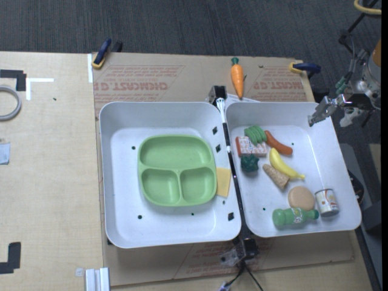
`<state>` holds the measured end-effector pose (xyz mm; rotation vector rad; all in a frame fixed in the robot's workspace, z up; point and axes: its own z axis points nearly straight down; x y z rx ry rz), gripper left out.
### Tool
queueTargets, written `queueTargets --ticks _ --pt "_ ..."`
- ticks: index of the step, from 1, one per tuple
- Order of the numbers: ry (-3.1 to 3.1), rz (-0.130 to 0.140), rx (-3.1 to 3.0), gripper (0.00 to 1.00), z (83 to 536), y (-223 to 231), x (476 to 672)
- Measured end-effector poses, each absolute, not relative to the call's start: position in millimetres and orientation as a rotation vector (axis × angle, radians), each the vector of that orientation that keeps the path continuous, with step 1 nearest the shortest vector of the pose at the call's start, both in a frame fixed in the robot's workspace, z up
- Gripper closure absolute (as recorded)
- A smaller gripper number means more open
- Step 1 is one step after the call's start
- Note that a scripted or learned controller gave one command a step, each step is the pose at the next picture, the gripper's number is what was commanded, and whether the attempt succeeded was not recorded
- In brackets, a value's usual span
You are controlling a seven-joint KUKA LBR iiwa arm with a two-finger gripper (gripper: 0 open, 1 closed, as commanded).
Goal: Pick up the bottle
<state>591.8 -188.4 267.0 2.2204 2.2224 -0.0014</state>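
Pincer [332, 107] hovers at the right bin's [339, 156] far right rim, holding nothing.
How far its fingers are spread cannot be told. The green bottle [295, 217] lies on its side well below the pincer, near the bin's front edge, beside a small can [327, 202].

- Light is even and fairly bright across the bench, coming from above.
- The two white bins [115, 180] are the brightest areas, close to washed out on their floors, with soft grey shading along the inner walls.
- Shadows are short and faint; the green plate [177, 170] casts almost none.
- The dark floor at the top is dim.
- Focus is moderate: print on the cardboard [139, 85] is legible but soft.
- The far right edge looks blurry.
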Motion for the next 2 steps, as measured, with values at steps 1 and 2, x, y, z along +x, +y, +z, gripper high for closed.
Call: queueTargets --ticks 1,2 --pt "2.223 -0.002 2.217 1.0 277 -189 592.3" --pt "2.703 -0.001 1.595 1.0 316 -221 557.2"
